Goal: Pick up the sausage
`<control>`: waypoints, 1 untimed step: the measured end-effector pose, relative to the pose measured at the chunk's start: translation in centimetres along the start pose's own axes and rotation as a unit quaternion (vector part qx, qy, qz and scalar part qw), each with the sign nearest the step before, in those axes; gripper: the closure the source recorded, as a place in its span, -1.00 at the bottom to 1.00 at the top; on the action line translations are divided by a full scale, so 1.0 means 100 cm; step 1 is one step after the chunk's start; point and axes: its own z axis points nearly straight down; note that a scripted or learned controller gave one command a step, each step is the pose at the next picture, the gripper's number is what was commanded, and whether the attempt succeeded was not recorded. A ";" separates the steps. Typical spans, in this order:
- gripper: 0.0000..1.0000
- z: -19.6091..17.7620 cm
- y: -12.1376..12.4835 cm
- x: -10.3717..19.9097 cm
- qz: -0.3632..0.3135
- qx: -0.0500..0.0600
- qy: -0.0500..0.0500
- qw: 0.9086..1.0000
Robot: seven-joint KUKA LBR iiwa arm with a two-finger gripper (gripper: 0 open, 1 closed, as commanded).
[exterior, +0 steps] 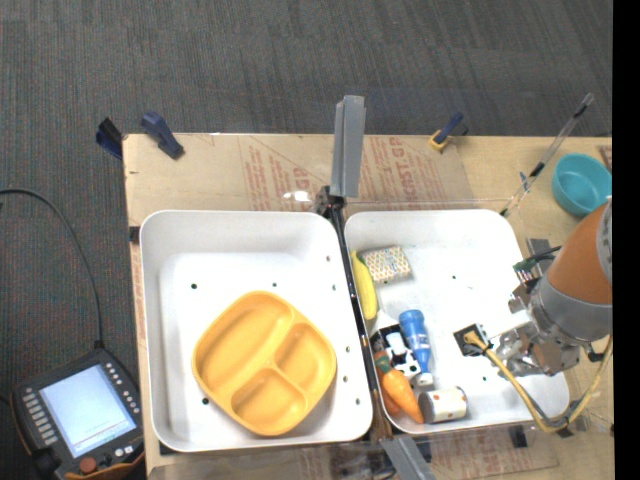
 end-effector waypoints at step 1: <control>1.00 -0.032 -0.001 0.053 -0.001 0.000 -0.001 1.000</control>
